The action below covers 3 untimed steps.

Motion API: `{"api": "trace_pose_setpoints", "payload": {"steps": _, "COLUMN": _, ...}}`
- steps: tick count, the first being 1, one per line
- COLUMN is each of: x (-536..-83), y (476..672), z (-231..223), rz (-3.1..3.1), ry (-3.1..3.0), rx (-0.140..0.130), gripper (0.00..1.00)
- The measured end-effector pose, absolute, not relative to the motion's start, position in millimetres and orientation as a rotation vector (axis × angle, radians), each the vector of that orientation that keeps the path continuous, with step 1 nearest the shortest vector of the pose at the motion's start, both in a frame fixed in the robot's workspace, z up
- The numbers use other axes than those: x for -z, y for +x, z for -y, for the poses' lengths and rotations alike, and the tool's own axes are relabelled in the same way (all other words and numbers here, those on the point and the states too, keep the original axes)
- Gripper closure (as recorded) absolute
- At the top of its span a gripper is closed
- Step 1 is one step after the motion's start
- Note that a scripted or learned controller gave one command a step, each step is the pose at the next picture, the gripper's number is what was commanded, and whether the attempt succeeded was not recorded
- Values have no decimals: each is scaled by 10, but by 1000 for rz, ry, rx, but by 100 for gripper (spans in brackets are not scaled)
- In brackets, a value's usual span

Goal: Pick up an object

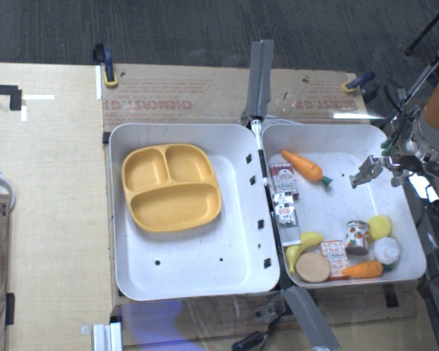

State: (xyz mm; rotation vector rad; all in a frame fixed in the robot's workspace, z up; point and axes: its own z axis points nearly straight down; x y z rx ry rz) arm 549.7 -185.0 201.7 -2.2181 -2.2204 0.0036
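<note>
Orange toy carrot (304, 165) lies flat in the right bin (413, 221), up near its back wall, tip pointing away from the gripper (366, 172). Gripper hovers over the right bin just beside the carrot's green end, nothing between its fingers; can't tell if it's spread or closed. Landmark is the carrot: snack packets (283, 196) next to it toward the divider, small can (357, 237), yellow pieces and a second carrot (362, 270) well apart at the front corner. Yellow divided plate (172, 187) sits in the left bin (132, 269). Carrot looks light, rigid plastic, probably slick and rolls. Grip across the thick middle, not the taper
</note>
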Motion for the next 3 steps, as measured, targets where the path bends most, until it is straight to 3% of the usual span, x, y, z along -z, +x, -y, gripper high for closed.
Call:
{"api": "trace_pose_setpoints", "payload": {"steps": 1, "x": -1593, "y": 5716, "z": 1432, "rz": 2435, "ry": -1980, "rx": -3, "gripper": 0}}
{"api": "trace_pose_setpoints", "payload": {"steps": 2, "x": -966, "y": 6169, "z": 1026, "rz": 2651, "ry": -1698, "rx": 3, "gripper": 0}}
{"api": "trace_pose_setpoints", "payload": {"steps": 3, "x": -1072, "y": 6180, "z": 1037, "rz": 2650, "ry": -1704, "rx": 6, "gripper": 100}}
